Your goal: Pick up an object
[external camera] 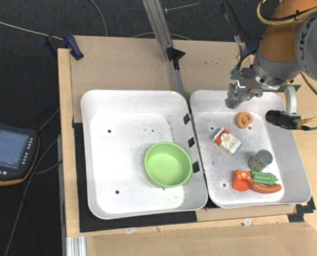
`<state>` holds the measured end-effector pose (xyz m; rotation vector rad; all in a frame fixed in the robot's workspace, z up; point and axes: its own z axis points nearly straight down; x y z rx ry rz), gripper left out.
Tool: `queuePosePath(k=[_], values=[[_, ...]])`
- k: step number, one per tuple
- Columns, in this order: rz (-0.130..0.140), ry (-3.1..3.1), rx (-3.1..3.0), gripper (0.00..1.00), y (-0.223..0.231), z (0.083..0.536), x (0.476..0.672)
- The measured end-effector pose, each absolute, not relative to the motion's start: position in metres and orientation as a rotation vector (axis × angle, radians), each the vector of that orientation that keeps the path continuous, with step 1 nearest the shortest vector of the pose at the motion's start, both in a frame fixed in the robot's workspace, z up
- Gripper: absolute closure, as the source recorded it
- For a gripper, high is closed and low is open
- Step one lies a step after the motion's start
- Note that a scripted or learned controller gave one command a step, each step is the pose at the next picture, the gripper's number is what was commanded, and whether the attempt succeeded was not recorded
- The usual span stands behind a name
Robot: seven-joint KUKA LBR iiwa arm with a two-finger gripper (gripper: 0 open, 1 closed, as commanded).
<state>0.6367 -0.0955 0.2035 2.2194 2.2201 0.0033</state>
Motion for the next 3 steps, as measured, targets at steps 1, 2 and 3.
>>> queuePosePath(k=[1, 2, 3], values=[[0.004, 2.226, 2.216, 1.0, -0.041, 0.22, 0.647], [0.004, 2.227, 2.216, 1.0, 0.012, 0.234, 0.649], [0.002, 2.227, 2.217, 1.0, 0.073, 0.24, 0.652]])
